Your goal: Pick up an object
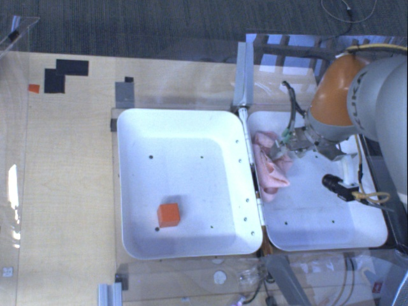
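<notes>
1. The pink cloth (269,166) is seen crumpled against the left wall of the right bin (331,238), at about 9 o'clock from that bin's middle, with its upper folds just under the claw (284,146).
2. The step in hand is judged to be the grasp of this cloth. A raised fold should be taken rather than a flat edge, so that enough fabric is gathered between the tips.
3. The bin wall and the divider lie just at 9 o'clock of the cloth, so the approach is best kept slightly toward 3 o'clock to avoid a tip being jammed on the rim.
4. A straight, slow lift is advised, since limp fabric may slip out or drag along the wall.
5. Whether the claw is spread or pressed together cannot be told; its tips are merged with the folds, so no hold on the cloth can be confirmed.
6. The arm (376,101) is brought in from 3 o'clock, with its orange band (335,97) above the wrist and the wrist bent down toward the cloth.
7. An orange block (169,215) lies in the left bin (134,171), at about 7 o'clock from that bin's middle, well apart from the claw, on the pale worktop (64,203).
</notes>
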{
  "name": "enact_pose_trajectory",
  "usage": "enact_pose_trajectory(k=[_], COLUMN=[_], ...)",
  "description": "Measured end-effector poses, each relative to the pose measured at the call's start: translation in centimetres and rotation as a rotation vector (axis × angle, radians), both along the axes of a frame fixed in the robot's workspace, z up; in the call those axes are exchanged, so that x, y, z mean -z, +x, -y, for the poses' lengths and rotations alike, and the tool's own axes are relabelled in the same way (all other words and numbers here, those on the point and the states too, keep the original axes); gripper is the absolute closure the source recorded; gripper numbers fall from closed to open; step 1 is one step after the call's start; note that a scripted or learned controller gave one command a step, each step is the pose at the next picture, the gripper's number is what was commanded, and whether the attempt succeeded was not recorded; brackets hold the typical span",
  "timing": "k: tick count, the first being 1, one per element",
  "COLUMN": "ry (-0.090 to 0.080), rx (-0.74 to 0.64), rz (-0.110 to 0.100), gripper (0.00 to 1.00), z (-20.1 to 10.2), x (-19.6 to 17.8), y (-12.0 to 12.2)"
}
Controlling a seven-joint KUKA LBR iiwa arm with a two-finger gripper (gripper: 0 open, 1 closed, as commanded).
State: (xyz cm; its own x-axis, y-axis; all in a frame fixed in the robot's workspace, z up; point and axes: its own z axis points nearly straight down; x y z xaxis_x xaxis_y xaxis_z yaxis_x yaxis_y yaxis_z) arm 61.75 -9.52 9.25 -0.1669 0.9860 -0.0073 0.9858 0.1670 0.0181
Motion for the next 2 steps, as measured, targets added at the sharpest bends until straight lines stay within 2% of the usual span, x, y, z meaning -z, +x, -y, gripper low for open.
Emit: enact_pose_trajectory(k=[1, 2], ry=[0.002, 0.001], rx=[-0.142, -0.127], rz=[-0.018, -0.004], gripper=[0.0, 0.0], z=[0.5, 0.9], x=[-0.2, 0.1], y=[5.2, -0.2])
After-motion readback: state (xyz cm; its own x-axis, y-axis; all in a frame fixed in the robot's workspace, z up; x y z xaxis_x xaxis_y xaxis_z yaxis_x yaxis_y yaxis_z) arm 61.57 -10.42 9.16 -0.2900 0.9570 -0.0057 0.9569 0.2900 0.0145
